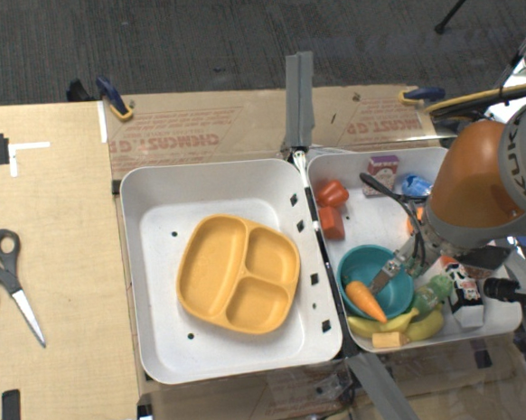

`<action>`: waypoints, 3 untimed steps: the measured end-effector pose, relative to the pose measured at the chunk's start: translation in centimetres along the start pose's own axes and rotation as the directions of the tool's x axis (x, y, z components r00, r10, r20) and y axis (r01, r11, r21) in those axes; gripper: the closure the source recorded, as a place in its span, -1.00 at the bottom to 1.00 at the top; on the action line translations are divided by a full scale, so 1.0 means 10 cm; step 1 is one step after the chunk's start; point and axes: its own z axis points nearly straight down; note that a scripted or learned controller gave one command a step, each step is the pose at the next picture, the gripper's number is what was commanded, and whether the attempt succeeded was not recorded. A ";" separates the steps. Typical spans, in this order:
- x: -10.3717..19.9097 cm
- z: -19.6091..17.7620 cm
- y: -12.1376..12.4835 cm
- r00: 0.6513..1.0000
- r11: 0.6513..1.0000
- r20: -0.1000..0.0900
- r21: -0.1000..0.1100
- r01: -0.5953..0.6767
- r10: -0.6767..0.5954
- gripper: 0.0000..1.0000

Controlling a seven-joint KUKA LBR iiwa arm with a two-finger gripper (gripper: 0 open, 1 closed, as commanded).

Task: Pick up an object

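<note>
- Camera view, left bin (151, 286): a yellow divided plate (239, 273) lies flat near its middle, three compartments up and nothing in them. It is broad and low, a poor thing for two fingers to close on, so I judge the program is not aiming there.
- Camera view, right bin (355, 166): this is where the small, graspable things are crowded. A teal bowl (377, 282) sits toward the near side with a toy carrot (365, 300) resting across its rim, and a banana (408, 327) curves just beside the bowl at the near wall. Toward the far side are red toy pieces (332, 208) by the dividing wall, a small purple-and-white box (384, 164) and a blue item (415, 184).
- Camera view, arm: the orange band (471, 177) of the arm hangs over the right bin's right half, and the gripper (401, 263) reaches down at the bowl's right edge, beside a green item (435, 285). That placement suits a try at something in or beside the bowl.
- Camera view, tool state: the wrist hides much of the tool, so I cannot tell whether it is wide or narrow, nor whether anything sits in it.
- Judgement: the pick looks in hand but not shown done; the clutter near the bowl could spoil the grasp.
</note>
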 end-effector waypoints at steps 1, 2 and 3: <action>-0.41 -0.02 0.57 0.998 0.998 -0.002 0.000 -0.063 0.063 -1.00; -0.43 -0.13 0.56 0.998 0.998 0.003 0.000 -0.061 0.061 1.00; -0.42 -0.12 0.57 0.998 0.998 0.001 0.001 -0.060 0.060 -1.00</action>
